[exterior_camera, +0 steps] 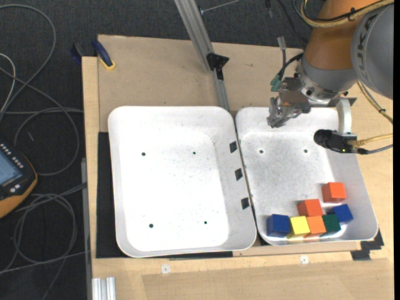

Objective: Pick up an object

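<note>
The pincer (277, 119) hangs over the far edge of the right bin (275, 161); whether it is spread or pressed together I cannot tell. The coloured blocks (310, 218) sit clustered in that bin's near right corner, well apart from it.

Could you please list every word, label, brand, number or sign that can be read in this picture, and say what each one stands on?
"KU": dark letters on the grey arm, cut off at the picture's edge.
Pendant screen: lit, but its content is too small and blurred to read.
Blocks, the two bins and the claw: no lettering can be made out.
</note>
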Motion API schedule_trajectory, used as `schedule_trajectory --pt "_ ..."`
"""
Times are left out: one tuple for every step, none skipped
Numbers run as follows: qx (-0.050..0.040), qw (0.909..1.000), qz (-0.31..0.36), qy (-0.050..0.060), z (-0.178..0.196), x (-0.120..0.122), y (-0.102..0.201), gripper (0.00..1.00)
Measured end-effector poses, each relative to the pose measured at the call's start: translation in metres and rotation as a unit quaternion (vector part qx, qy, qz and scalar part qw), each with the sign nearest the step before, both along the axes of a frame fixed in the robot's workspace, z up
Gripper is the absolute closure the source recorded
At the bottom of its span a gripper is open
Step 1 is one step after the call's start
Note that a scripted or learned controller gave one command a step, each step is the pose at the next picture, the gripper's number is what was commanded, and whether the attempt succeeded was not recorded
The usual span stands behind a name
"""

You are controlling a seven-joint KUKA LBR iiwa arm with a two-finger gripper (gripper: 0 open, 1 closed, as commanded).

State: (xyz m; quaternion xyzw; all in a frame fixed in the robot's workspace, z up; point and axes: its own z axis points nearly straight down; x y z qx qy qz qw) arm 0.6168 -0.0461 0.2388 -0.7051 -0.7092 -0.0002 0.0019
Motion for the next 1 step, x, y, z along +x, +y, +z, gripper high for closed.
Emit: schedule_trajectory --pt "-0.0001 1.0000 0.001 -0.003 0.0113 0.0011 0.0570 1.00"
